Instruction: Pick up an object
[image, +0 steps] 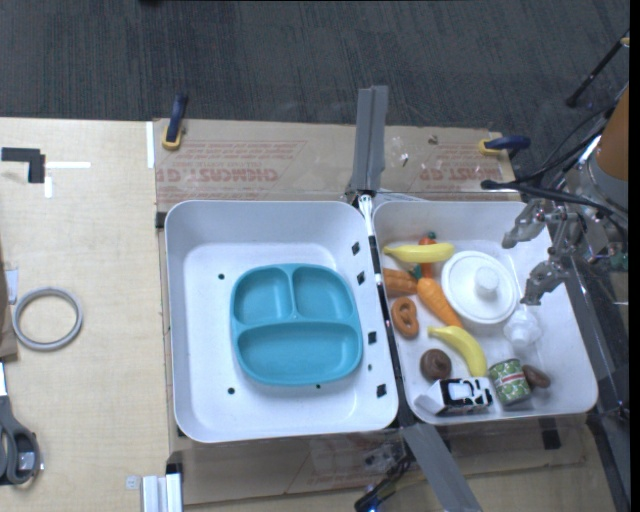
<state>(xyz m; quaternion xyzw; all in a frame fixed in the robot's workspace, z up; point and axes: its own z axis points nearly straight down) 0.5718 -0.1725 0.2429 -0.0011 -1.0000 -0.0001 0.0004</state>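
Gripper (540, 262) hovering at right bin's (585, 345) edge, finger state unclear; crowded toy food risks a missed or double grasp.

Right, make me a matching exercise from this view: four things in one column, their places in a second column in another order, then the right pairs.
Things:
1. teal divided plastic plate
2. round white lidded bowl
3. small green-labelled can
4. grey tape ring

Places:
A. on the wooden bench, left of both bins
B. right bin, near front edge
C. middle of the left bin
D. right bin, towards its back, beside the carrot

Pairs: 1-C, 2-D, 3-B, 4-A
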